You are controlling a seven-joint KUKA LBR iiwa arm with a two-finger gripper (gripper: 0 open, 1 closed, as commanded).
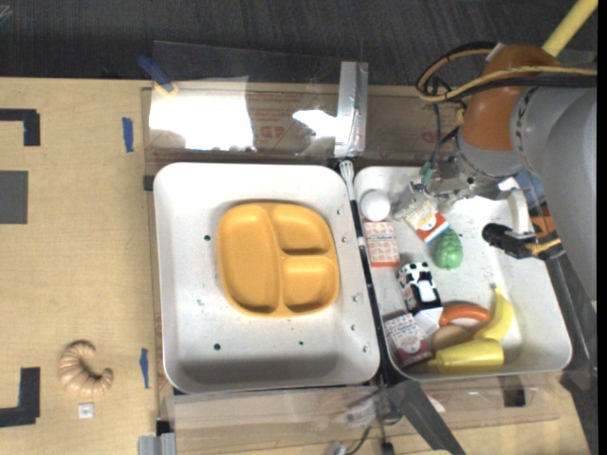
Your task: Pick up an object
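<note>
The gripper [429,180] hangs low over the right bin [550,301] at its 11 o'clock corner (I cannot tell how the claw stands). Just beside it, toward 5 o'clock, lies a small carton [426,221], then a green toy [448,251].

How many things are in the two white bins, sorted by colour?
Yellow: 3, the divided plate, banana, yellow block
Green: 1, green toy
Black and white: 1, cow toy
Red or white mixed: about 5, hard to separate
Total: about 10
</note>
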